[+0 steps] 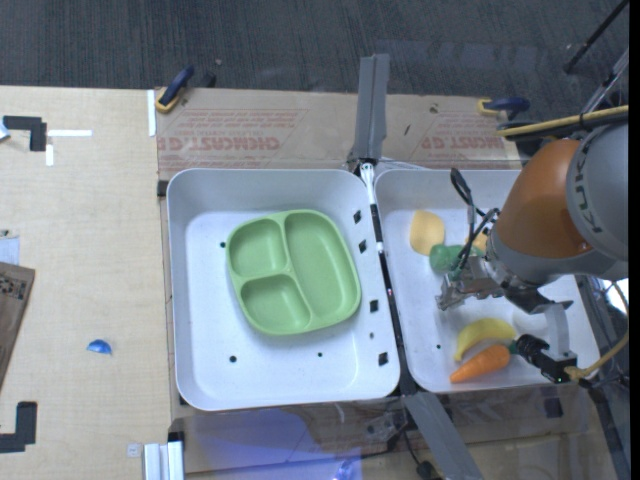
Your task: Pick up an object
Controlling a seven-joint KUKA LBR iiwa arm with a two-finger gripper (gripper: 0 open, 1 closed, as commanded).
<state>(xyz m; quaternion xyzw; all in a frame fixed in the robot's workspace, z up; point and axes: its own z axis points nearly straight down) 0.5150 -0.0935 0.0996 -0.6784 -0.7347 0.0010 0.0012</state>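
The right bin (420,363) holds a pale yellow rounded object (426,231), a small green object (443,258), a yellow banana (481,334) and an orange carrot (480,362). My gripper (455,294) hangs low in this bin, just below the green object and above the banana. The arm's orange band (540,203) and grey wrist cover part of the bin behind it. I see nothing between the fingertips.
The left bin (200,368) holds a green divided plate (294,270). A grey divider (372,118) runs between the bins at the back. Cardboard lies behind the bins, and a wooden bench top (80,268) stretches to the left.
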